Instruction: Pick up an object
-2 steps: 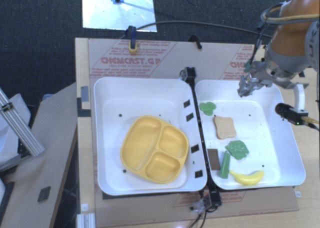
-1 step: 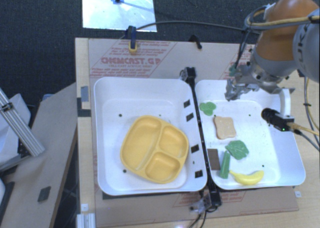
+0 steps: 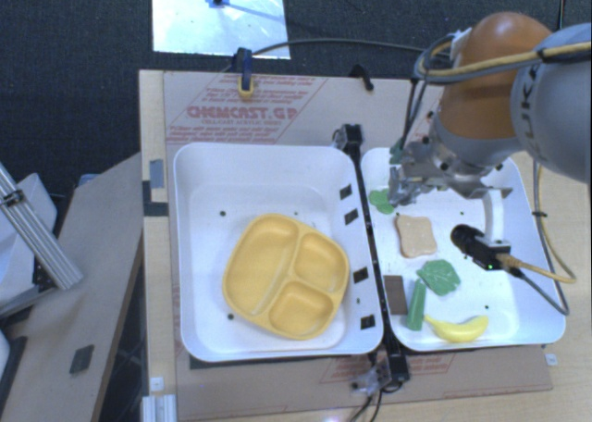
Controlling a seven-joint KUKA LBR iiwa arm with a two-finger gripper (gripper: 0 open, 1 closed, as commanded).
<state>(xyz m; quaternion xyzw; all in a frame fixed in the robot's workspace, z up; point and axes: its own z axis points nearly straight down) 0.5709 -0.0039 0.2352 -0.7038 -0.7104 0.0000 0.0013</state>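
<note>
Your gripper (image 3: pixel 400 191) is hovering over the right bin (image 3: pixel 527 304) by a green scrap (image 3: pixel 380 197), and you cannot tell how it is set. You are seeing toast (image 3: pixel 415 236) just below it; it is likely approaching, needing a straight descent next.
</note>
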